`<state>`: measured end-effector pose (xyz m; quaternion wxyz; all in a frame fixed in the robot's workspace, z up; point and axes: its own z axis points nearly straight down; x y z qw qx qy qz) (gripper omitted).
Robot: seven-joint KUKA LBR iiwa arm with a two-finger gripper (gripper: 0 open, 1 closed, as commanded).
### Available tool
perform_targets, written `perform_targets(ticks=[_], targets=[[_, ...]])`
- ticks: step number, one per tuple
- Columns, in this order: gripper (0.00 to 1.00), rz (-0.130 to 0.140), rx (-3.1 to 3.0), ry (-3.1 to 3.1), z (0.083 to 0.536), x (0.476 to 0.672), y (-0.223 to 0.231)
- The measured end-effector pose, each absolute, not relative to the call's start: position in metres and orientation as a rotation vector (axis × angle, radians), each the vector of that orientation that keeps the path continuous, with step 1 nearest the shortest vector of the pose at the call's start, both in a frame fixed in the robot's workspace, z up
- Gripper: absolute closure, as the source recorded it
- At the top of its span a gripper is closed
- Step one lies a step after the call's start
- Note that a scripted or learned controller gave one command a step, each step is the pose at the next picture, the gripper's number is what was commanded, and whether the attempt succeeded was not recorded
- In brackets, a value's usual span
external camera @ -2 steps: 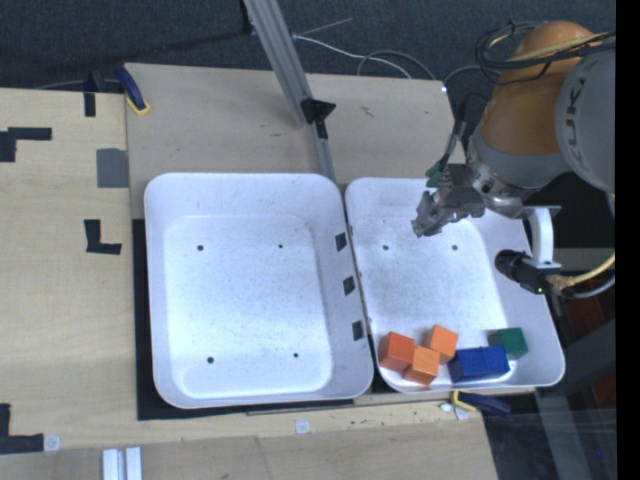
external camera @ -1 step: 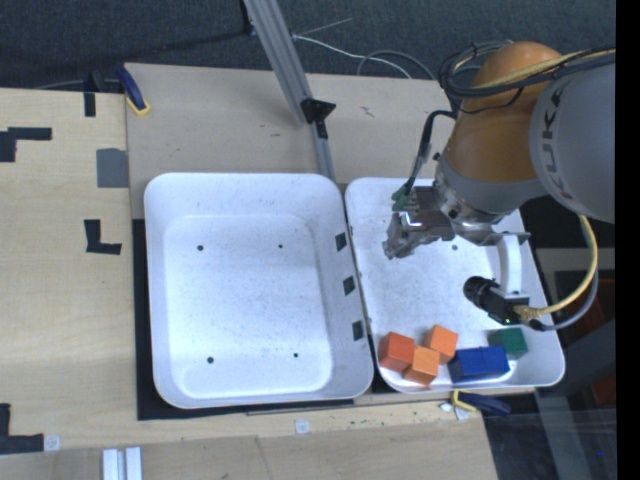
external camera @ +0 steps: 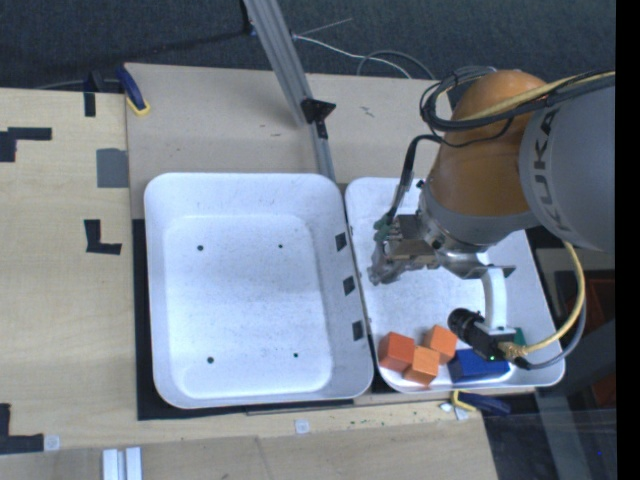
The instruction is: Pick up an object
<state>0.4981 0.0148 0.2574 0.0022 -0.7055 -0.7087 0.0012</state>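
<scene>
- Here, the grey two-finger gripper [external camera: 385, 271] hangs over the right white bin [external camera: 535, 290], near its left wall; whether it is open or closed cannot be told.
- Nothing shows in its grasp.
- The small orange blocks [external camera: 412, 353] and a blue block [external camera: 478, 369] sit together in the near corner, well apart from the gripper.
- They look light, hard and flat-sided, so squeezing an orange block on two opposite flat sides should work best.

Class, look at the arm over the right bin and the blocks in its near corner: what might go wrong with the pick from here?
1. The three orange blocks and the blue block crowd together in the right white bin's near corner; the two-finger gripper may struggle to isolate one.
2. They lie against the bin's wall, so a descending finger might strike the rim.
3. The gripper sits away from them and may close on nothing.
</scene>
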Motion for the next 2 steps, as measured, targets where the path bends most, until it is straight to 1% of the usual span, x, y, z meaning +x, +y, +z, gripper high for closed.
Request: perform_targets(ticks=[1, 2], targets=[[1.0, 0.005, -2.216, -2.222, 0.267, 0.499, 0.013], [1.0, -0.004, -2.212, -2.231, 0.301, 0.52, 0.075]])
